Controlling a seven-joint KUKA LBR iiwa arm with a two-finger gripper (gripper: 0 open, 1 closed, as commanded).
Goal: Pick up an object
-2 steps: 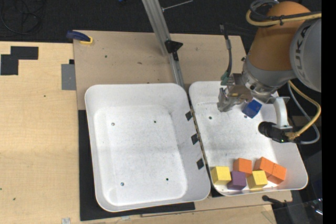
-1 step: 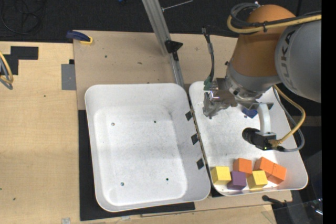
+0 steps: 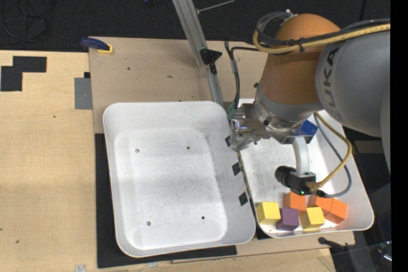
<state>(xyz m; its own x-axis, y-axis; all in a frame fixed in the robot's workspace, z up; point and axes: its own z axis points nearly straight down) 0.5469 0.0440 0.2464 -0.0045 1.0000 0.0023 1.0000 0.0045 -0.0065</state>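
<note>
From where I stand, the grey arm [image 3: 357, 86] reaches in from the right, its orange band bulging above the wrist, and it hangs over the far half of the right bin [image 3: 360, 204]. The hand [image 3: 243, 129] sits low at the far left corner of that bin, just beside the rim it shares with the left bin [image 3: 127, 137]. The wrist hides it from above, so I cannot tell how far open it is, and I see nothing in its hold. The blocks are bunched in the near end of the right bin, well apart from the hand. A left yellow block [image 3: 268, 211] lies nearest the shared rim, a purple block [image 3: 290, 218] is just to its right, and a right yellow block [image 3: 312, 218] comes after that, touching the purple one. Behind them is a left orange block [image 3: 296, 201], and a right orange block [image 3: 335, 208] lies close to the right rim. A blue block [image 3: 308, 128] peeks out farther back, half covered by the arm. The left bin shows its white floor with a few dark specks. Both bins rest on the pale table [image 3: 146, 73]. A metal rail [image 3: 185, 9] slants up from between the bins toward the far side, and a blue and yellow clamp [image 3: 95, 44] grips the table's far left corner.
</note>
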